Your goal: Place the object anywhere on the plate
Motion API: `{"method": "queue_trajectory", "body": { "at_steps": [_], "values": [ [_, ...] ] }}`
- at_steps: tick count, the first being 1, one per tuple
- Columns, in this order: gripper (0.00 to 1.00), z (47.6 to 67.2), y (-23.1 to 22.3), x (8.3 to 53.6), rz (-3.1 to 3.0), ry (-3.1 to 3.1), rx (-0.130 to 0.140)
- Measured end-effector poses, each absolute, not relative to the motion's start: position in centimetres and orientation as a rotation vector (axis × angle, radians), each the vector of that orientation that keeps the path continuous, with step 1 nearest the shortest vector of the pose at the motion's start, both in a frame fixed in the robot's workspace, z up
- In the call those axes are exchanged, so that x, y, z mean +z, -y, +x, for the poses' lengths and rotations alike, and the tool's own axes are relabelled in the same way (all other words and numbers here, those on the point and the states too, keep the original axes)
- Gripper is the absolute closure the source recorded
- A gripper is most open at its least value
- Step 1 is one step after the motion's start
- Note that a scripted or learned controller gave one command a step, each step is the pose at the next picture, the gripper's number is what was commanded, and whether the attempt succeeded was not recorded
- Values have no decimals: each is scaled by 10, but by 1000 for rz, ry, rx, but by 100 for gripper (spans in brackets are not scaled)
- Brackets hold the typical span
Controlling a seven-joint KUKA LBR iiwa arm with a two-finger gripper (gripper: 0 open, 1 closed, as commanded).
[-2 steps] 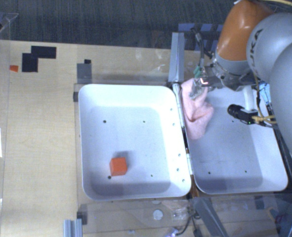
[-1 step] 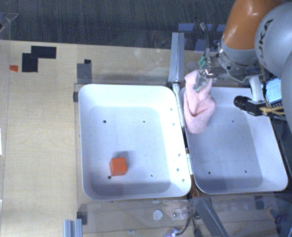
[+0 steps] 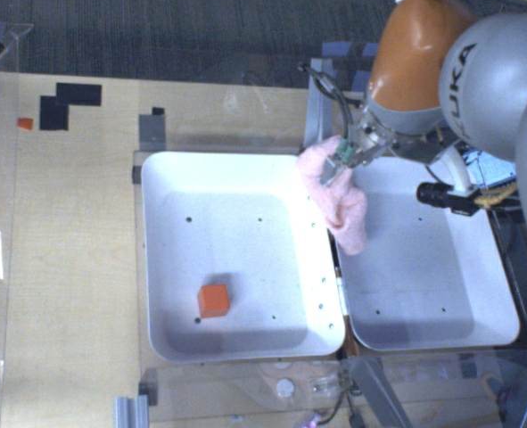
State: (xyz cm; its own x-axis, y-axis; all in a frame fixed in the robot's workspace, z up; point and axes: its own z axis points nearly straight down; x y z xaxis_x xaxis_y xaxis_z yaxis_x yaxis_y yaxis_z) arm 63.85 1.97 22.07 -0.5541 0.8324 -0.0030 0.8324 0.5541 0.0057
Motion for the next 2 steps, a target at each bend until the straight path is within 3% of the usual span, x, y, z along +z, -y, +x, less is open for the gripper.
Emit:
{"method": "queue_trajectory", "body": {
  "at_steps": [2],
  "values": [
    [100,605,-110,221,281,-3120,7]
  ]
}}
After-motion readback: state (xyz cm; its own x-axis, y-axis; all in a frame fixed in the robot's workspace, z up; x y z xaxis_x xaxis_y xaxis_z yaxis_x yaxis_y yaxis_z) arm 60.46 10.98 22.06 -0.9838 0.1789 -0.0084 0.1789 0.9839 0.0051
